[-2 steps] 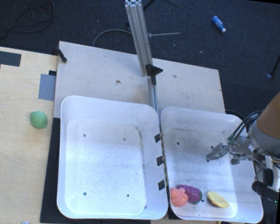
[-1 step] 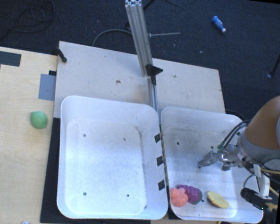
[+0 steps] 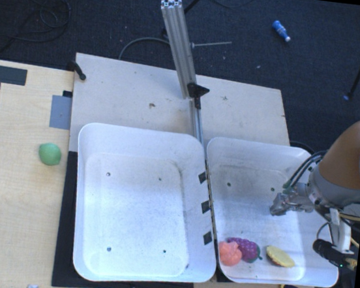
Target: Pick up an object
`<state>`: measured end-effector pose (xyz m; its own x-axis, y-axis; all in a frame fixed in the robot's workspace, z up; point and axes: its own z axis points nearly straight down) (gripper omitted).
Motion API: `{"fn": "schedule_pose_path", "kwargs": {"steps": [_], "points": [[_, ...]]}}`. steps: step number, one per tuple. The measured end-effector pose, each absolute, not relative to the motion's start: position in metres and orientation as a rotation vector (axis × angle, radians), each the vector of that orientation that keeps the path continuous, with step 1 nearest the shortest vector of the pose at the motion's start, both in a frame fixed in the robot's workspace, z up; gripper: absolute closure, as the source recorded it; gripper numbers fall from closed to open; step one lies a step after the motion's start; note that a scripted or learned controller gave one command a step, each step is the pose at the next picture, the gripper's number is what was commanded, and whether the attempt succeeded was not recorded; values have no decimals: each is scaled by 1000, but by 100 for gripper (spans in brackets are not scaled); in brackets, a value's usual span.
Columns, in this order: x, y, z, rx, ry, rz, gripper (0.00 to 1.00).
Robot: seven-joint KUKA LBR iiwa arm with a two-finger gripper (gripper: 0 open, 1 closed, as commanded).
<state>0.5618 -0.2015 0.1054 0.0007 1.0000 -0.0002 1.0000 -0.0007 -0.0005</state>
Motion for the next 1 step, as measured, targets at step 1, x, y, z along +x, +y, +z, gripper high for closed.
{"fn": "schedule_pose_path", "kwargs": {"steps": [1], "points": [[553, -204, 161, -2225, -2223, -3, 100]]}}
